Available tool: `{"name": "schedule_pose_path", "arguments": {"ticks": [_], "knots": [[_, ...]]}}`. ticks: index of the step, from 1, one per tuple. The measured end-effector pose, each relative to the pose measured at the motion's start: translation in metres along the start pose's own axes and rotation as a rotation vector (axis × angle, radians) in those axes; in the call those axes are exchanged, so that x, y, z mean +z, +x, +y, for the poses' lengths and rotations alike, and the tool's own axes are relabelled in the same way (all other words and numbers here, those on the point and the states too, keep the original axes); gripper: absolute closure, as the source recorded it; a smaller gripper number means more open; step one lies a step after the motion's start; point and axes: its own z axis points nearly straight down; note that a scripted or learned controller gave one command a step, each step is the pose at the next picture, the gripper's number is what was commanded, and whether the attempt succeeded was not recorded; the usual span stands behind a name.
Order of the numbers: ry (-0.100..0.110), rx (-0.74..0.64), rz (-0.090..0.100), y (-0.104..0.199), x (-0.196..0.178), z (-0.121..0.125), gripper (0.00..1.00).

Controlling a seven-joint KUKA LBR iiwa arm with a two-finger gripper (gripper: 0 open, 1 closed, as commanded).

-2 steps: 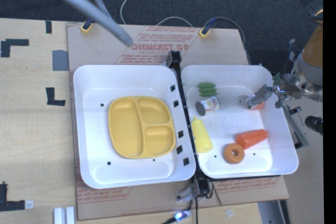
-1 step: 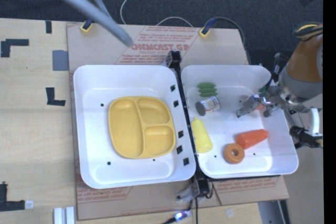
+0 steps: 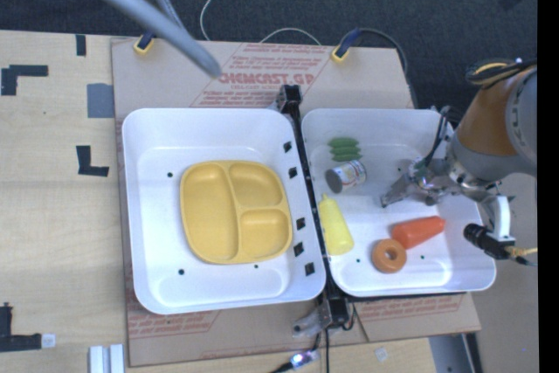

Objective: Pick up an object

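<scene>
Arm reaching into the right bin, its tool low among the small objects.

The tool (image 3: 403, 190) sits near the middle of the right bin (image 3: 393, 120), over bare floor; whether it is apart or together I cannot tell. Just toward the tabletop's front edge lies an orange carrot (image 3: 417, 231), touching a brown doughnut (image 3: 389, 256). A yellow piece (image 3: 334, 224) lies against the divider, a small can (image 3: 346, 176) and green item (image 3: 344, 148) behind it. The left bin (image 3: 148, 135) holds a yellow divided plate (image 3: 235, 210).

The arm (image 3: 502, 122) runs off the right edge, its base unseen.
</scene>
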Motion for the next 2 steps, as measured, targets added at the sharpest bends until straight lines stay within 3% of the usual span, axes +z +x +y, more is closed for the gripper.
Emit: {"name": "schedule_pose_path", "arguments": {"ticks": [1,2], "knots": [[-0.003,-0.001,-0.001,0.0,-0.014,0.001,1.0],[-0.003,0.001,0.001,-0.002,-0.056,0.002,1.0]]}}
